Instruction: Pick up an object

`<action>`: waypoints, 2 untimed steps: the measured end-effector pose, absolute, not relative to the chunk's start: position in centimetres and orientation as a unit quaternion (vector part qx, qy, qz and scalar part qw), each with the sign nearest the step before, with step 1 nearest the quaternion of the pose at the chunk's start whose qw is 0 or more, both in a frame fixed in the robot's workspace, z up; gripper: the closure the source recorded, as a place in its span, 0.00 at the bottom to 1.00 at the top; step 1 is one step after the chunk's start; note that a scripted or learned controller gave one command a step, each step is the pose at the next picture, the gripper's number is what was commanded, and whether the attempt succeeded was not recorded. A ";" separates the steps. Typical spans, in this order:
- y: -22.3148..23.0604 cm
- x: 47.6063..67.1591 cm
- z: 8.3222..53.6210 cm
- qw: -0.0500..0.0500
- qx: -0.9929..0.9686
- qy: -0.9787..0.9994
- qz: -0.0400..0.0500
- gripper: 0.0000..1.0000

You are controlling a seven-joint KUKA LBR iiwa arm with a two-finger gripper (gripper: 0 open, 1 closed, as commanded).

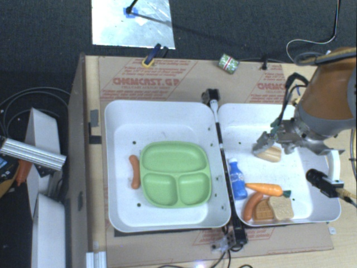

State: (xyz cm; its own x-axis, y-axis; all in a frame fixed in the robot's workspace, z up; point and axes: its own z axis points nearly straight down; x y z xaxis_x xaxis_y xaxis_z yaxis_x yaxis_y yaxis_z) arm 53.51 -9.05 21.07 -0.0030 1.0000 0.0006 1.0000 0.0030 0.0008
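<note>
We found the gripper [271,145] low in the right bin [321,208], directly over a pale, bun-like piece of bread [270,154] near the bin's middle. Whether its jaws were wide, narrow or closed on the bread we could not tell, since the grey metal hid them and covered the bread's upper edge. Behind it, the arm [329,102] came in from the right, its orange band above the wrist.

Nearer the front of that bin lay a carrot [264,189], and just below it a slice of toast [281,208] with a sausage [251,206] beside it. A small blue bottle [236,179] lay against the bin's left wall.

In the left bin [120,127] sat a green divided plate [175,173], with a second sausage [134,171] lying just off its left edge.
</note>
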 end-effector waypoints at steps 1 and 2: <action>-14.1 55.7 9.9 -0.001 0.707 0.707 -0.001 0.00; -14.1 59.3 8.5 0.001 0.706 0.708 0.001 0.00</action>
State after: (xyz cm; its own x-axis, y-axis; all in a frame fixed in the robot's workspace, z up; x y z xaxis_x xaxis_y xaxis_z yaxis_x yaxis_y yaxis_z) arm 59.33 -14.11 8.45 -0.0031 1.0000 -0.0002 1.0000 0.0031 0.0021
